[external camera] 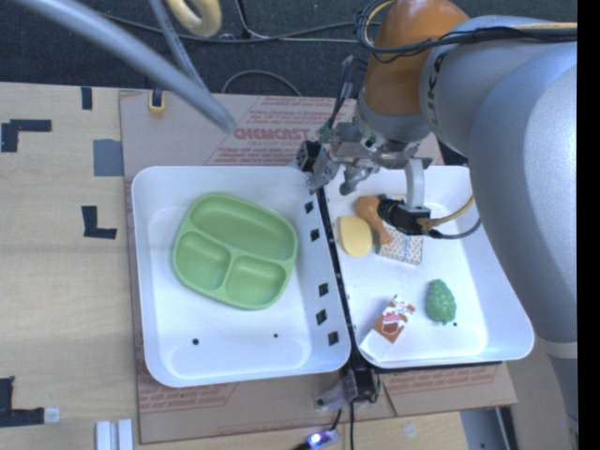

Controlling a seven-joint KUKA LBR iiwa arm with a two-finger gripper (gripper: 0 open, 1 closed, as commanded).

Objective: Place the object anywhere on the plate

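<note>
1 grey arm enters from the right and bends down toward the far end of the bins. Its orange band sits above the wrist. The wrist points downward and slightly left. The gripper hangs over the far end of the seam where the 2 bins meet. Whether the claw is spread or pressed together cannot be told from here; nothing is visibly pinched in it.

The shallow white left bin holds 1 light green plastic plate with 3 compartments. The plate lies flat in the middle of that bin.

The shallow white right bin holds 5 loose items:
- a rounded yellow lump, near the seam, just nearer than the gripper;
- an orange piece, touching the far side of the yellow lump;
- a small patterned pale pouch, just right of the yellow lump;
- a small red and white carton, at the near side;
- a fuzzy green lump, just right of the carton.

Which of the 5 is the task's object cannot be told. All lie in the right bin, apart from the plate.
</note>
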